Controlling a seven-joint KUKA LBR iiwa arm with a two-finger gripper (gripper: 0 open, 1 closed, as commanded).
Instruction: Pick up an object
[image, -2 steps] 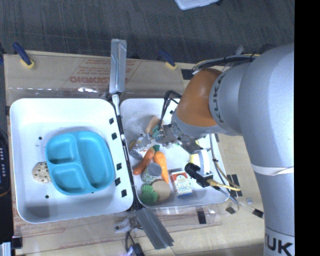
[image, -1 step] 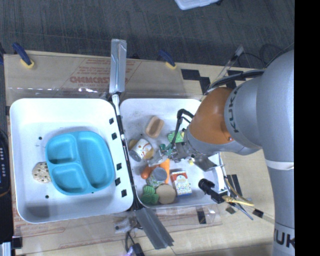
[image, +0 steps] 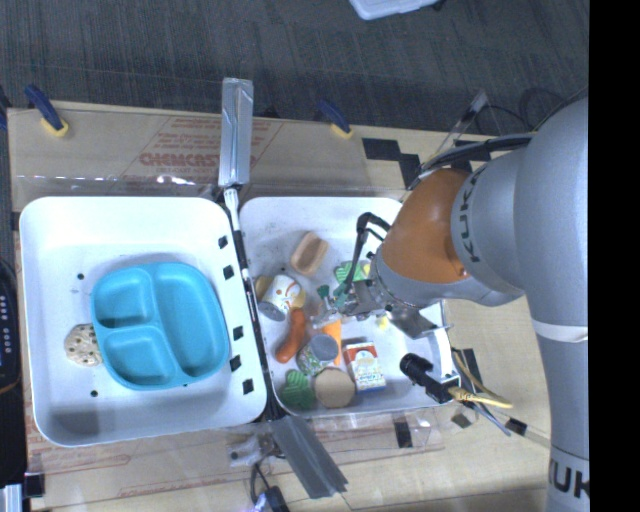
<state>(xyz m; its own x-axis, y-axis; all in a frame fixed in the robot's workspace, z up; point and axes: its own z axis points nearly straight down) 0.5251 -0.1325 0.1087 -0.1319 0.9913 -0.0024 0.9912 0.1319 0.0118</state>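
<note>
At the near edge of the right bin (image: 262, 215) lie a tan round piece (image: 335, 388) and a small red-and-white carton (image: 365, 365). Beyond them the tool (image: 345, 296) hangs low over an orange scrap (image: 330, 328), seemingly mid-reach; whether it is spread or pinching, I cannot tell. Next it likely needs to settle and close. Farthest left sits a blue tray (image: 160, 322).

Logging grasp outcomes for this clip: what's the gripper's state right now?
Gripper: cannot be told; it is low in the right bin among the cluttered items, with the arm's wrist covering it from above.
</note>
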